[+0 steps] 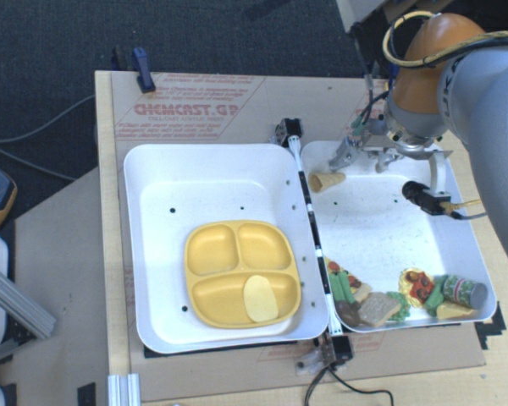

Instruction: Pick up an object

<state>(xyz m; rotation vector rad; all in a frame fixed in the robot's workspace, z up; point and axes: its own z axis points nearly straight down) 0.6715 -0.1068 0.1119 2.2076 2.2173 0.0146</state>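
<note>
My gripper (pixel 361 159) hangs over the far left corner of the right bin (pixel 457 235), its two metal fingers spread open with nothing between them. A small tan wedge-shaped piece (pixel 326 180) lies on the bin floor just below and left of the left fingertip (pixel 342 153), apart from it. Along the near edge of the same bin lie several toy foods: green pods (pixel 343 287), a grey-brown slice (pixel 373 309), a red and yellow piece (pixel 416 284), a green can (pixel 462 291) and a yellow wedge (pixel 448 312).
The left bin (pixel 152 227) holds a yellow divided plate (pixel 229 252) with a pale oval piece (pixel 258 299) in its near compartment. A black clip (pixel 289 129) sits at the far end of the divider between the bins. A black fitting with a cable (pixel 423 197) hangs from the wrist.
</note>
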